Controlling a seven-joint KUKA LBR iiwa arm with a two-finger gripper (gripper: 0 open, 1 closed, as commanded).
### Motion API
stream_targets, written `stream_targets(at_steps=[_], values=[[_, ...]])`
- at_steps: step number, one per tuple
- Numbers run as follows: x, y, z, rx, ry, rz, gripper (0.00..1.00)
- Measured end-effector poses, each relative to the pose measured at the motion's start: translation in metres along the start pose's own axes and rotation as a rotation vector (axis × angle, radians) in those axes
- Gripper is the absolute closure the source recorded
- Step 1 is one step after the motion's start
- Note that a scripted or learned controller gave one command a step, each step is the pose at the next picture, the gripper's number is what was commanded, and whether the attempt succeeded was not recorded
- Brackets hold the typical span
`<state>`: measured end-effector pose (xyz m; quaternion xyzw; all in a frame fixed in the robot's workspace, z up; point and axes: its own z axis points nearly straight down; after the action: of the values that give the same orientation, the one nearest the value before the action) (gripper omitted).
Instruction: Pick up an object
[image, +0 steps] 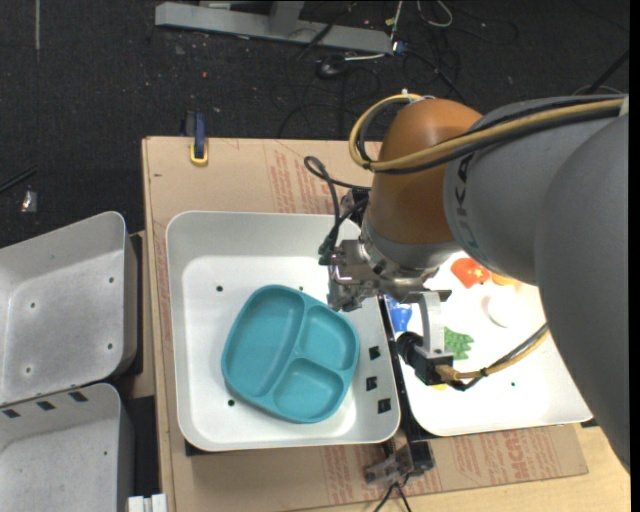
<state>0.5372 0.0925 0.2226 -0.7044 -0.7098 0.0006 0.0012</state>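
The grey arm is reaching over the right bin, its gripper hanging at the wall between the bins, just beside the teal plate lying in the left bin, with small toys sitting right of that plate

The arm is thick, smooth and grey, with a rounded orange band above the wrist. A yellowish cable and a black cable run along it. The tool is dark metal with small wires.
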Motion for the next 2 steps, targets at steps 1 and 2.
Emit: stream_targets(at_steps=[1, 2], values=[[0.0060, -0.0017, 0.0004, -0.001, -0.001, 0.004, 1.00], [0.0023, 0.0005, -0.0014, -0.001, -0.001, 0.008, 1.00]])
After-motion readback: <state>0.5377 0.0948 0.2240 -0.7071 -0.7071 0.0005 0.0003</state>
